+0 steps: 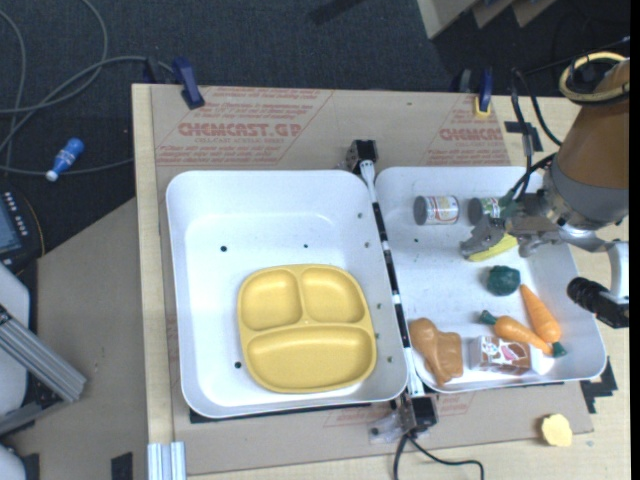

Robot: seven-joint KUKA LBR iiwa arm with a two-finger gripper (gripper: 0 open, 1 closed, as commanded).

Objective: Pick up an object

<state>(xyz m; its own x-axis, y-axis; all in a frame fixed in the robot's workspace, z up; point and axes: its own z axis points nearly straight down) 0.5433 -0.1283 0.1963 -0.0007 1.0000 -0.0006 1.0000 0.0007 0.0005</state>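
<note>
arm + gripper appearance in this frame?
The arm is grey with an orange band at the top and black cables along its left side. The gripper is grey metal. A black cylindrical piece sticks out at the arm's lower right.

The gripper (pixel 490 236) hung low over a yellow piece (pixel 495 250) in the right bin (pixel 440 268); a yellow tray (pixel 304 328) lay in the left bin (pixel 200 268).

Two white bins (pixel 200 298) sit on a tan board printed with red lettering (pixel 240 128). The left bin holds a yellow divided plate (pixel 305 328). Right of that plate lie a brown piece (pixel 438 350), two orange carrots (pixel 538 313) with green tops, and a dark green lump (pixel 503 279)
</note>
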